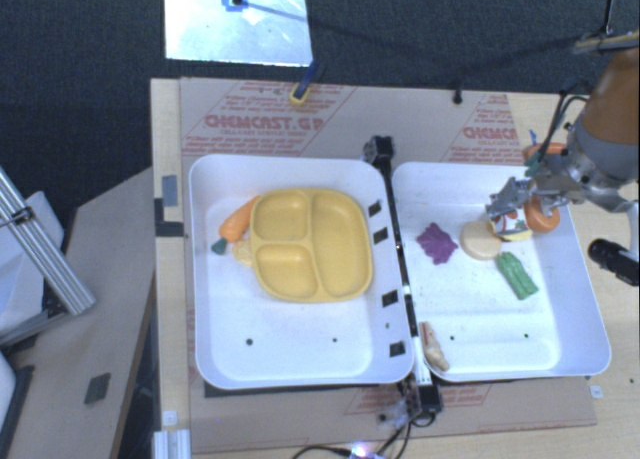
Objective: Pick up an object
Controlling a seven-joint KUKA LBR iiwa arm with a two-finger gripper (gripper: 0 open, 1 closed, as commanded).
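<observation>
The right bin (pixel 580 342) holds a purple lump (pixel 436 242), a beige disc (pixel 480 245), a green pickle-like piece (pixel 518 275) and an orange round piece (pixel 545 217). My gripper (pixel 512 209) hangs low at the bin's far right, just above a small white, red and yellow item (pixel 516 231) beside the beige disc. The orange piece lies right next to the gripper, partly hidden behind it. Nothing visibly hangs from the gripper.
The left bin (pixel 205 277) holds a yellow divided plate (pixel 305 245) with an orange carrot (pixel 237 218) against its left side. A small tan piece (pixel 435 347) lies at the right bin's near left corner. A black divider (pixel 392 247) separates the bins.
</observation>
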